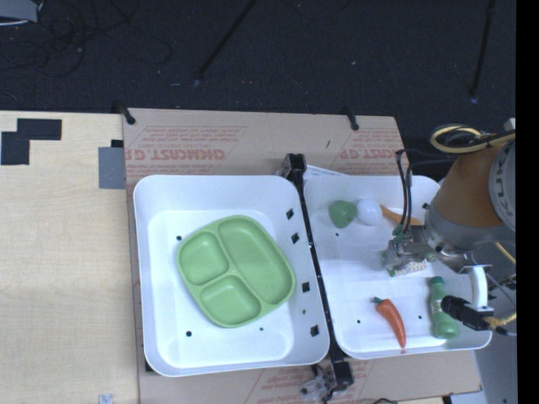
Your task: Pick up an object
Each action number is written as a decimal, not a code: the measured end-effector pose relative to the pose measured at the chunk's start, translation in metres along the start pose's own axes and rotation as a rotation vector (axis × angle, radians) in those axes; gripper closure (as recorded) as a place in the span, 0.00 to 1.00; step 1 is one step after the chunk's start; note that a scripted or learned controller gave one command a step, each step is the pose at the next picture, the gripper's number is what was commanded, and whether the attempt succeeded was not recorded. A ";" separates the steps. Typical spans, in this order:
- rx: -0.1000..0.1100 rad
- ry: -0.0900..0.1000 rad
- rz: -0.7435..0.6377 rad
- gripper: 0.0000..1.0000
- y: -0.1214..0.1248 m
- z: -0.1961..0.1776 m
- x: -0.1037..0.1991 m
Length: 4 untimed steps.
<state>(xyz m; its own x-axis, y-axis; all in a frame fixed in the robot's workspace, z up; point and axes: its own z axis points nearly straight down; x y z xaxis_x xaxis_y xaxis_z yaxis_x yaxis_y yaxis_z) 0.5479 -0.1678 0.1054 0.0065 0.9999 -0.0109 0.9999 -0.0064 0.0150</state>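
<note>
From the overhead camera view, the gripper (407, 259) sits low in the right bin (354, 343); can't tell how it's set. Closest grab looks like the orange chili pepper (391, 320), just below it toward the near rim, long axis slanting away from the divider.

Green divided plate (235, 270) in left bin (160, 225); cardboard sheet (219, 146) beneath both bins
</note>
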 end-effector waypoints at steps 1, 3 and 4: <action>0.014 0.011 -0.001 1.00 -0.005 -0.045 0.000; 0.012 0.010 -0.008 1.00 -0.008 -0.138 0.007; 0.016 0.013 -0.010 1.00 -0.001 -0.141 0.051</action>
<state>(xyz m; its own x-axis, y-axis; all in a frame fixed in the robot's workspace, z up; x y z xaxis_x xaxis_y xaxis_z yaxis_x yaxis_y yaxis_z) 0.5446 -0.1156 0.2458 -0.0039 1.0000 0.0017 1.0000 0.0039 -0.0009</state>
